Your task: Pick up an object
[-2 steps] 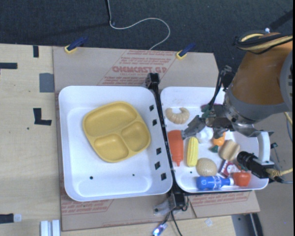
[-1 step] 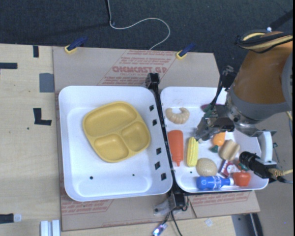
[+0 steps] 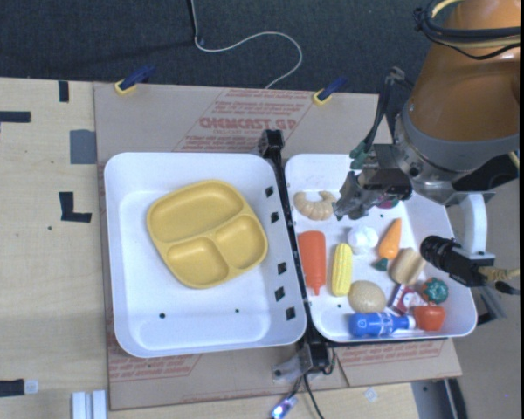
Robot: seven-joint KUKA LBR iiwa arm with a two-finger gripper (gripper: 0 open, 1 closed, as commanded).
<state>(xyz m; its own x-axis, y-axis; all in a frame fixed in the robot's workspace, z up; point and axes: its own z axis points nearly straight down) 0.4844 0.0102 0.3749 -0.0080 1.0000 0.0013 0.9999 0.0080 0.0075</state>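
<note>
the croissant (image 3: 315, 204) lies long axis crosswise just above the carrot (image 3: 312, 261), the gripper (image 3: 353, 203) hovering beside it, finger state unclear.

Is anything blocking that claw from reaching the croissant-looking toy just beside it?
Nothing visible lies between them. The gripper hangs just right of the croissant in the right bin. The nearest neighbours, the orange carrot and the corn cob, sit below, out of the way.
</note>
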